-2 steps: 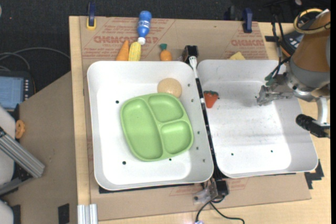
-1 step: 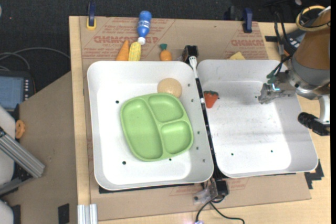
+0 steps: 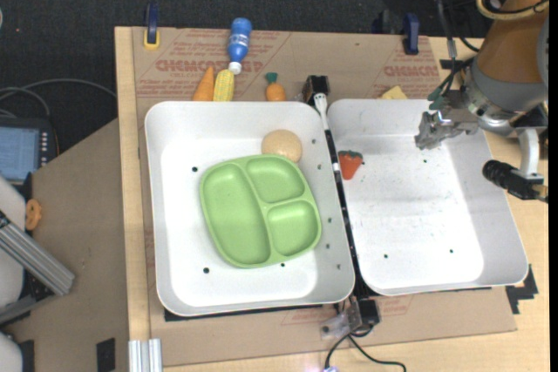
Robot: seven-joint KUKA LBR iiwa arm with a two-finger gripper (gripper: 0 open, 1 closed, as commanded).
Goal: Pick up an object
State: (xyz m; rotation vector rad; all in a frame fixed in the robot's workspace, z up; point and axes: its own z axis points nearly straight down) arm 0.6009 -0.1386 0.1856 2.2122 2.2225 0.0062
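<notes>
Strawberry toy (image 3: 350, 164), red with a green top, lies at the right bin's (image 3: 436, 266) left edge. Leftmost, the other bin (image 3: 174, 187) holds a green divided plate (image 3: 260, 209) and a beige ball (image 3: 282, 145) touching its top rim. Behind them on the cardboard board (image 3: 131, 100) lie a bottle (image 3: 239, 41), corn (image 3: 223, 84) and carrot (image 3: 275, 89). Rightmost, the gripper (image 3: 429, 133) hangs over the right bin's upper part; whether it's open I cannot tell.

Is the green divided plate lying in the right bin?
No, the green divided plate lies in the left bin, beside a beige ball.
</notes>
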